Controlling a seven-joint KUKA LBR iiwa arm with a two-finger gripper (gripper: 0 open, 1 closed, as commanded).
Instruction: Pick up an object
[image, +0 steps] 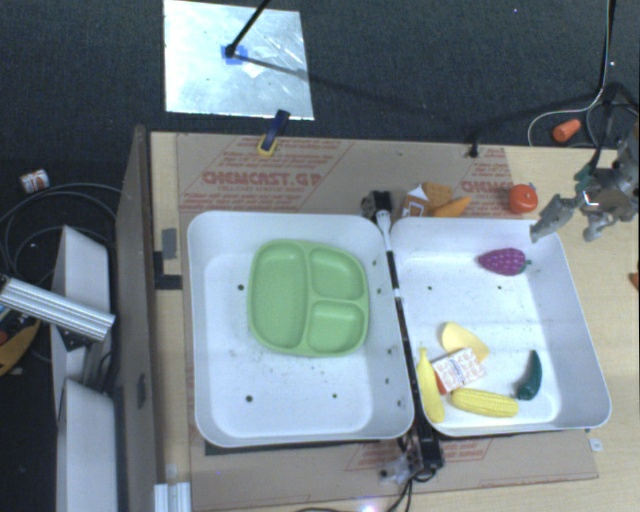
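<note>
From the camera above, the worktop (300, 165) carries two shallow white bins side by side. The left bin (225, 400) holds a green divided plate (307, 297), lying flat near the middle with its three compartments facing up.

The right bin (585, 385) holds the loose objects. A purple grape bunch (502, 261) lies in its far part, well apart from the others. Toward the near edge there is a cluster: a yellow banana (429, 386) lies along the inner wall, a small white and red packet (459, 371) sits just beside it, a pale yellow piece (463, 339) lies partly under the packet, and a yellow corn cob (485, 403) lies just in front of the packet. A dark green pepper-like piece (529, 375) lies near the bin's right side, apart from the cluster.

Outside the bins, on the far strip of the worktop, sit an orange carrot-like piece (447, 203) and a red-orange round fruit (522, 198).

The claw (570, 222) hangs above the far right corner of the right bin, near the grape bunch but not touching it. Its two fingers are spread apart with nothing between them
</note>
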